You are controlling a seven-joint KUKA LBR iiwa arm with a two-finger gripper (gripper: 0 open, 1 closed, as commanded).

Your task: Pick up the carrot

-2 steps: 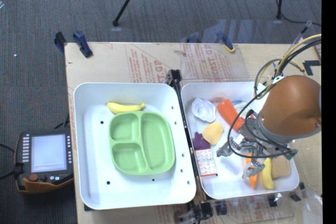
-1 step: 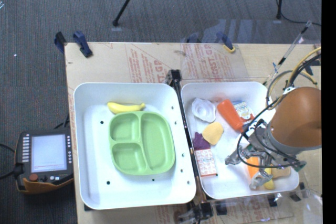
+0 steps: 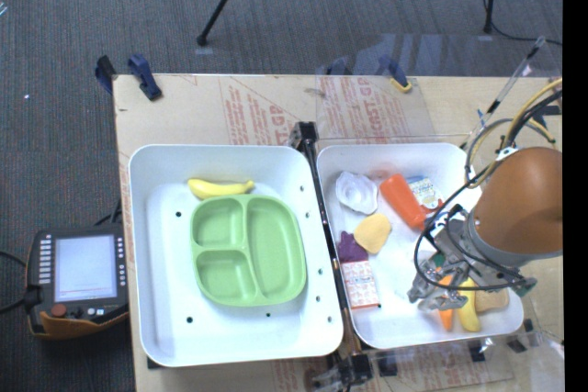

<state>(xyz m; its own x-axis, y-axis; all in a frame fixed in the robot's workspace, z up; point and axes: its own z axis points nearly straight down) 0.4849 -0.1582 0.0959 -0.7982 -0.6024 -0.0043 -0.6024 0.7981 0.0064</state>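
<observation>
Carrot (image 3: 446, 319), or what I take for it: a small orange taper pokes out from under the gripper (image 3: 439, 289), low in the near right corner of the right bin (image 3: 395, 145). The gripper is down right on top of it, and from here I can't tell whether it's open or clamped. The wrist and a tangle of cables cover the business end. A yellow piece (image 3: 469, 317) lies just beside the orange tip, touching or nearly so.

So where are we? By my reading it's at the grasp itself. The arm (image 3: 524, 202) is down in the bin, but the carrot looks to be lying on the bin floor, not lifted. Gripping and raising it are both still to come, as far as this shows.

A caution: further up the same bin lies a fatter orange stick (image 3: 402, 200), and that could be the carrot instead. I can't settle it. Around it are a white lump (image 3: 356, 192), a pale yellow wedge (image 3: 373, 234), a purple bit (image 3: 349, 246) and a printed packet (image 3: 360, 283). Over in the left bin (image 3: 147, 197) sit a green divided plate (image 3: 248, 250) and a banana (image 3: 220, 187), well apart from the action.
</observation>
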